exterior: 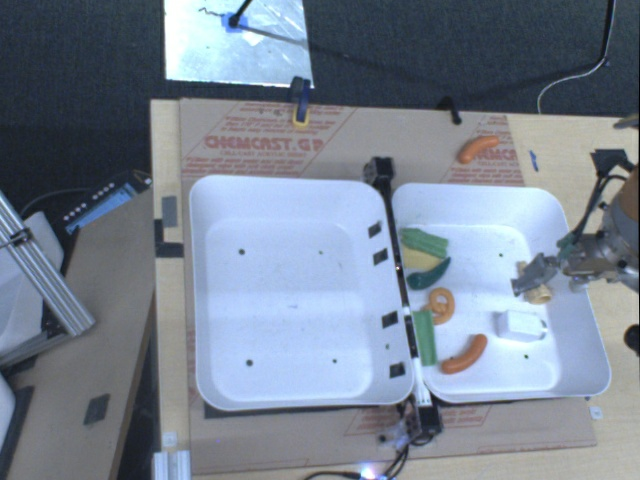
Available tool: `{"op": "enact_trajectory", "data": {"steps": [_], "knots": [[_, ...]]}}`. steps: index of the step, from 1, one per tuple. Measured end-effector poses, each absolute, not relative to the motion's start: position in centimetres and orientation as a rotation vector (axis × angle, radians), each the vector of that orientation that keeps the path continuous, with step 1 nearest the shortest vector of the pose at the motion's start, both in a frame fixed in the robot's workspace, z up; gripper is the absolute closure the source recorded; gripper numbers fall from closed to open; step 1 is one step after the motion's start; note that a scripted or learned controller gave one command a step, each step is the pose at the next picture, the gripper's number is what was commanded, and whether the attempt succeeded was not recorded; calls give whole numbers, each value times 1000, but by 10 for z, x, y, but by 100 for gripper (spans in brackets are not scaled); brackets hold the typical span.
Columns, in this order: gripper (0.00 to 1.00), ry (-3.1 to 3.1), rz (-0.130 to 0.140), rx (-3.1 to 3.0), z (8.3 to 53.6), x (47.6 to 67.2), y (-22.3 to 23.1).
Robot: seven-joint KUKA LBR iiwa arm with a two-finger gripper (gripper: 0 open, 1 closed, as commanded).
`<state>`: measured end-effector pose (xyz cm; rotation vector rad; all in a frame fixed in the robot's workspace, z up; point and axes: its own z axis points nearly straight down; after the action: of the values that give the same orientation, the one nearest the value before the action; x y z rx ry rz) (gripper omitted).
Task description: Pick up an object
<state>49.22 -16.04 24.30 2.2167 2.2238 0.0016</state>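
Observation:
My gripper reaches in from the right and hangs low over the right part of the right bin. A small tan object lies right at its tip, touching or just under it; nothing visibly held. A white block sits just in front of it. Toward the bin's left side lie a green block, a yellow piece, a dark green curved piece, an orange pretzel ring, a green stick and an orange sausage.
The left bin adjoins the right one along a black-clipped divider. Another orange sausage lies on the cardboard behind the right bin. A yellow and blue clamp stands at the bench's back edge.

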Motion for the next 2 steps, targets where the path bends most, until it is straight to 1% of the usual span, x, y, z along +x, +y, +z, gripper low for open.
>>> {"op": "enact_trajectory", "data": {"steps": [1, 2], "knots": [[100, 2225, 4, 2212, 254, 493, -160], [100, 2226, 13, 2202, 390, 491, -103]]}}
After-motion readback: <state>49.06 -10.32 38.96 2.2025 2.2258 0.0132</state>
